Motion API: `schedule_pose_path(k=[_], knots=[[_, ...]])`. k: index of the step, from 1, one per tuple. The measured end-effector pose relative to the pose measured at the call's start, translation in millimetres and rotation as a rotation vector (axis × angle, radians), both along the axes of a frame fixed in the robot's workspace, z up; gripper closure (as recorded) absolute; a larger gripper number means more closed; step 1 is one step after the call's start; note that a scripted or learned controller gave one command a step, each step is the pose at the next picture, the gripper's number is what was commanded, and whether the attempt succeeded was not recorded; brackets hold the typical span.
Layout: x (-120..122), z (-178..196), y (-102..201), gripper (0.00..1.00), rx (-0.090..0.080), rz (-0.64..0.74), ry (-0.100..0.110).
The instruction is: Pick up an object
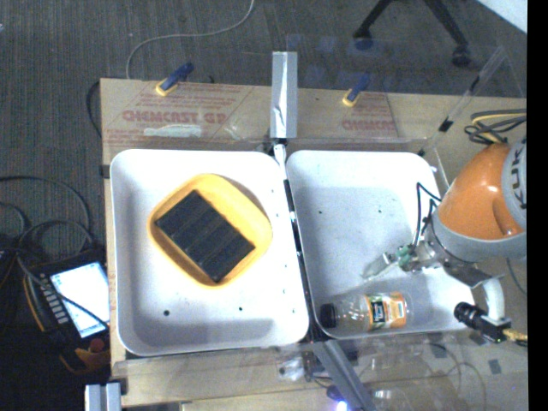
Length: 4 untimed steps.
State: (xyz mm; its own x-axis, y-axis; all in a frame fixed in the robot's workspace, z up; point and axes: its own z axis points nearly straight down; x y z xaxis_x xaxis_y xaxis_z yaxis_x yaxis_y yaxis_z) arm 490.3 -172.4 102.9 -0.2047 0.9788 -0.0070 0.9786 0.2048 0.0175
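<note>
The gripper point(390, 262) sits low in the right bin point(360, 187); whether it is open or closed cannot be determined. A clear bottle point(366, 312) with an orange label lies just below it by the near wall. The left bin point(137, 315) contains a yellow dish point(208, 228) with a black insert.

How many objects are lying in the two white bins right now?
2: a yellow sponge in the left bin, and a clear bottle on its side near the right bin's front edge. The arm may hide others.

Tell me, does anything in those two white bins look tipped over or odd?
The small clear plastic bottle with an orange label lies on its side against the right bin's near wall. The yellow dish with a dark ridged insert sits askew in the left bin.
</note>
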Motion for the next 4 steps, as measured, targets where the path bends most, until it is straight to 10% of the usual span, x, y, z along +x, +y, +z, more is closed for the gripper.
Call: schedule_pose_path(k=[1,2,3,4], knots=[[44,93,-42,0.00,0.004,-0.495,0.018],[-6,122,-1,0.00,0.004,-0.163,0.020],[-6,122,-1,0.00,0.004,-0.163,0.020],[-7,13,8,0.00,0.005,-0.024,0.022]])
